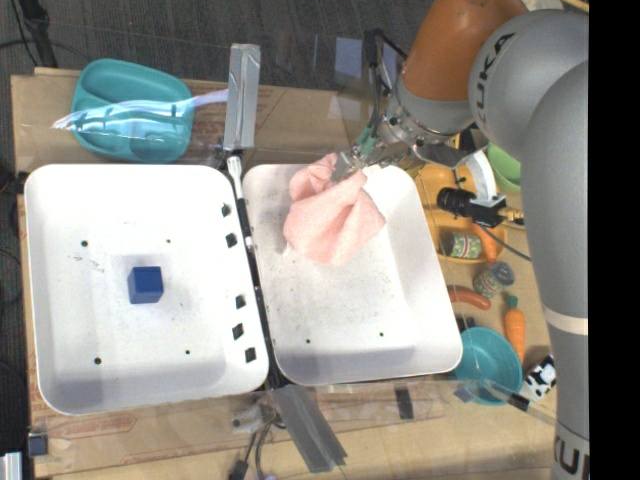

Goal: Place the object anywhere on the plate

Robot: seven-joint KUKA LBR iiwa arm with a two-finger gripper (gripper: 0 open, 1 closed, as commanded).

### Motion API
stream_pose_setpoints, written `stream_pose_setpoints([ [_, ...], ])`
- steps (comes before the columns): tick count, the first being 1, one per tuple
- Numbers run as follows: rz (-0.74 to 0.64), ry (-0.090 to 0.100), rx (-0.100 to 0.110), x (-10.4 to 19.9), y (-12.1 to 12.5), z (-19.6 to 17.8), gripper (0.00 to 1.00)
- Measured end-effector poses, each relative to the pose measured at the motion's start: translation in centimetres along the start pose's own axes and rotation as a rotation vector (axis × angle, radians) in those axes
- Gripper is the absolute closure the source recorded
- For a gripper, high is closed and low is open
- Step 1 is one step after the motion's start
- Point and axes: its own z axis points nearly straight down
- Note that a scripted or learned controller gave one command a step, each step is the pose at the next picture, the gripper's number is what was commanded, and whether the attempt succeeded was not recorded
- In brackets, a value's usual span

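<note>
A pink cloth (332, 216) hangs in the far half of the right bin (400, 343), its top corner drawn up to a peak. My gripper (354, 162) is at that peak, near the bin's far rim, with its fingers shut on the cloth's corner. The cloth's lower folds spread toward the bin floor; I cannot tell if they touch it. A small blue cube (146, 284) sits on the floor of the left bin (60, 368). A teal dish (487, 360) lies outside the right bin at its near right corner.
A teal scoop in a clear bag (130, 108) lies behind the left bin. Right of the right bin lie a toy carrot (514, 330), a small can (462, 245) and other small items. Black clips (240, 268) line the divider between the bins.
</note>
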Motion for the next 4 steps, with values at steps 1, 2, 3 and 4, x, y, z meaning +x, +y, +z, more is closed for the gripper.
stream_pose_setpoints([
  [1, -0.050, -0.003, -0.004, 7.8, 0.6, -7.1, 1.00],
  [2, -0.241, -0.003, -0.004, 14.3, 4.2, -10.2, 1.00],
  [3, -0.205, -0.002, 0.001, 19.5, 8.8, -5.7, 1.00],
  [4, -0.501, -0.002, 0.001, 29.8, 10.2, -2.6, 1.00],
])
